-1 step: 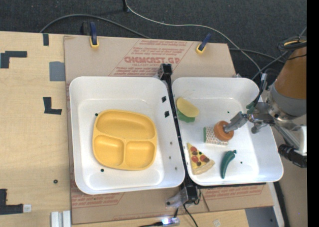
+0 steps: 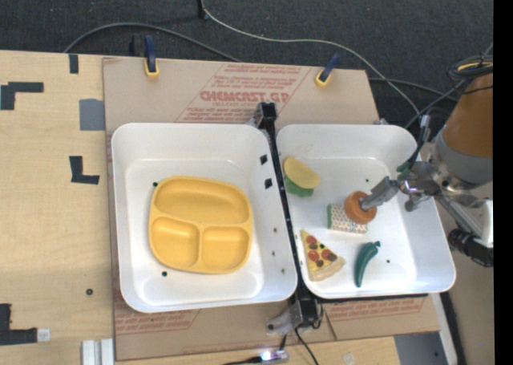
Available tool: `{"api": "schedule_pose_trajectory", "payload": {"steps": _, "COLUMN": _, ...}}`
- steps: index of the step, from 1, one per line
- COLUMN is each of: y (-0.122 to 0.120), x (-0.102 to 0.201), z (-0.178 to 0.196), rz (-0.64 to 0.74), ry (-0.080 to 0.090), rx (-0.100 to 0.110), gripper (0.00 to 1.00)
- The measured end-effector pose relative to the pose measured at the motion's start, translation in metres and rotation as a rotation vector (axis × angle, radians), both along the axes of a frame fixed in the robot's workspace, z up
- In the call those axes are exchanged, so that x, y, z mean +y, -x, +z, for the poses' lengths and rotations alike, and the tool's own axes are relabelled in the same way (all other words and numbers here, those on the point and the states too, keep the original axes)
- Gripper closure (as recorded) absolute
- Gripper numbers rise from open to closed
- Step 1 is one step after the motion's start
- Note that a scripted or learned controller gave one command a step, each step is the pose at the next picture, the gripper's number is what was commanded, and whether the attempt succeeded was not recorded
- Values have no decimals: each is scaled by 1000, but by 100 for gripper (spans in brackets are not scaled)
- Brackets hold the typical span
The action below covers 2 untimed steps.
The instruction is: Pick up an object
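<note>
bright, even overhead light | soft shadows | slight blur | bins point(image 2: 128, 147) near-glare

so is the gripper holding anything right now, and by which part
Cannot be told. The gripper sits right at the orange round toy in the right bin, but the view does not show the toy between its fingers.

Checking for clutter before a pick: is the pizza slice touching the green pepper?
Apart. The camera view shows bare white bin floor between the pizza slice and the green pepper.
</note>
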<state>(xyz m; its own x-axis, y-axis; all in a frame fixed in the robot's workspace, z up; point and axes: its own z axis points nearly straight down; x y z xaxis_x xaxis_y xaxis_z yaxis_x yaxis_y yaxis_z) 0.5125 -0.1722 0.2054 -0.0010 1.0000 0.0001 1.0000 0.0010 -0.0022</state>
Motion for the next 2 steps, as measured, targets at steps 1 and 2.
{"api": "schedule_pose_trajectory", "payload": {"steps": 1, "y": 9, "x": -4, "z": -59, "rz": -1, "ry": -1, "rx": 6, "gripper": 0}}
{"api": "schedule_pose_trajectory", "payload": {"steps": 2, "y": 3, "x": 6, "z": -107, "rz": 1, "ry": -6, "rx": 1, "gripper": 0}}
